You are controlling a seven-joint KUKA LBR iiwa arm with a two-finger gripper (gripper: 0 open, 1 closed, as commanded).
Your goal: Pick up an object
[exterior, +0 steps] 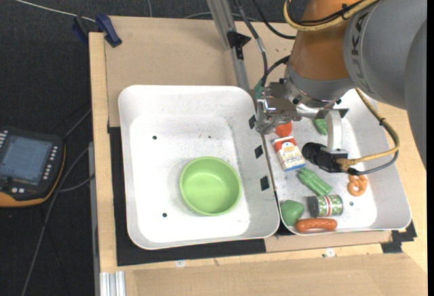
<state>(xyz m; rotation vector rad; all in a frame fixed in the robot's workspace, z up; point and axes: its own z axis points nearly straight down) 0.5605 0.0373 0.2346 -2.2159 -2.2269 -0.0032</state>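
My gripper [277,117] hangs low over the far left part of the right bin [380,152], under the orange wrist band. A small red thing [283,129] shows just beneath it, partly hidden by the gripper. In front of it lies a white carton with red and blue print [289,154]. Nearer the front of the bin are a long green vegetable [313,181], a green can [326,205], a green lump [291,210], a red sausage [316,224] and an orange pretzel [357,184]. A small green piece [320,125] lies by the wrist.
The left bin [156,118] holds a light green bowl [210,185] toward its front right. A slanted metal pole [220,3] rises behind the bins. A handheld pendant [27,166] lies off the bench at the left.
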